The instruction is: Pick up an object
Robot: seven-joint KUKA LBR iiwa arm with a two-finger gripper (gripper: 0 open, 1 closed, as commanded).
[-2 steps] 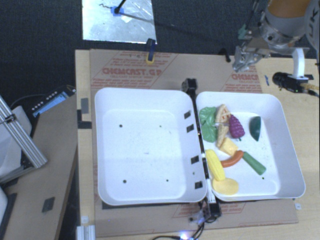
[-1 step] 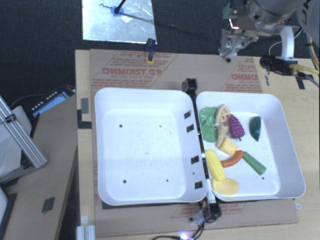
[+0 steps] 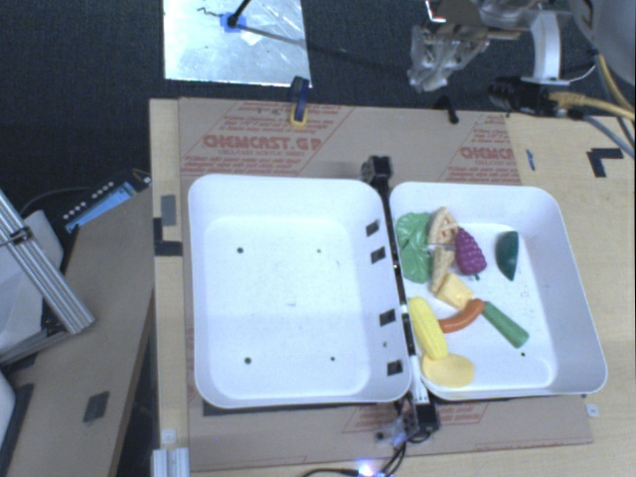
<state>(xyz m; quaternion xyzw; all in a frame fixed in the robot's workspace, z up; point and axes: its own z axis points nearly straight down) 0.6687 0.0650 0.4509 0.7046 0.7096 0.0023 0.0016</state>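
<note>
1. Left bin [image 3: 288,296]: shallow, white, with small dark dots on its floor; it sits just beside the right bin, joined along a black clipped seam.
2. Right bin [image 3: 556,266]: shallow, white, holding a cluster of toy foods toward its left side.
3. Green leafy piece [image 3: 411,238]: upper left of the right bin, touching a tan slice [image 3: 442,229].
4. Purple grape bunch [image 3: 469,252]: just right of the tan slice.
5. Yellow corn [image 3: 428,328]: near the seam, with a pale yellow round piece [image 3: 449,371] below it.
6. Orange carrot-like piece [image 3: 461,317]: between the corn and a green stick [image 3: 505,325].
7. Dark green piece [image 3: 508,254]: apart from the cluster, toward the bin's right.
8. Gripper [image 3: 433,68]: high over the bench beyond the right bin's far edge, well apart from the foods; nothing between its fingers, and how far apart they stand cannot be told.
</note>
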